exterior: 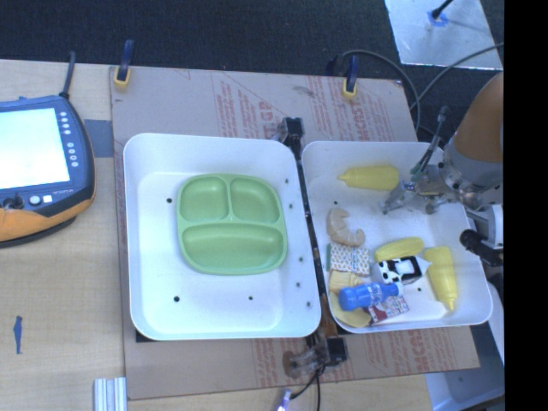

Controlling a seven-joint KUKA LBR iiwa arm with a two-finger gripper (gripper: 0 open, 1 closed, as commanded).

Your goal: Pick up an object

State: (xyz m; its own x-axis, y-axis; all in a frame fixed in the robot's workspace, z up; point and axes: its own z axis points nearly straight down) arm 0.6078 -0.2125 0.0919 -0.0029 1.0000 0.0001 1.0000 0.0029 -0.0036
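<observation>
Objects for picking crowd the right bin's (318, 229) front half: I see a yellow bottle (442, 277) near the right rim and a blue tube (368, 295) by the front rim. The left bin (141, 229) holds a green tray (231, 223) with bare floor around it. The gripper (409, 193) hovers over the right bin's open back floor; its spread I cannot tell.

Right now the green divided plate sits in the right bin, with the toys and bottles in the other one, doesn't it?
Not quite. The camera view shows the green divided plate in the left bin. The toys and bottles, such as the blue bottle, lie in the right bin.
</observation>
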